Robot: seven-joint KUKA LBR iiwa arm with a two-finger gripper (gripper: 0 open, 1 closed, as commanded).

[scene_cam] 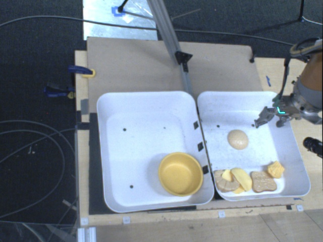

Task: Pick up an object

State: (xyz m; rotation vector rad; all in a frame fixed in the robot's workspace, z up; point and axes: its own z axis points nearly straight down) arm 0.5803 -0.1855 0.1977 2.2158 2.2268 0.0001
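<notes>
Two shallow white bins sit side by side on the tan surface (pixel 136 64). The left bin (pixel 126 115) holds a yellow bowl (pixel 180 173), upright, near its front right corner. The right bin (pixel 237 105) holds a pale, egg-shaped bread roll (pixel 237 139) lying alone near its middle. Along this bin's front wall lies a row of toy food: a round tan slice (pixel 225 183) at the left, a yellow banana-like piece (pixel 241 178) leaning across it, a brown slice of toast (pixel 263 182) just beside, and a small yellow chunk (pixel 275 169) at the right end, a little apart from the toast.

The arm (pixel 309 87) reaches in from the right, above the right bin's far right corner. Its hand (pixel 267 116) points toward the bin's interior, with dark fingers spread apart and nothing between them. It is apart from the roll, which lies nearer the front and to the left of it. A grey pole (pixel 166 29) runs slantwise across the surface behind the bins, and blue and yellow clamps (pixel 75 79) grip the surface's left edge.
</notes>
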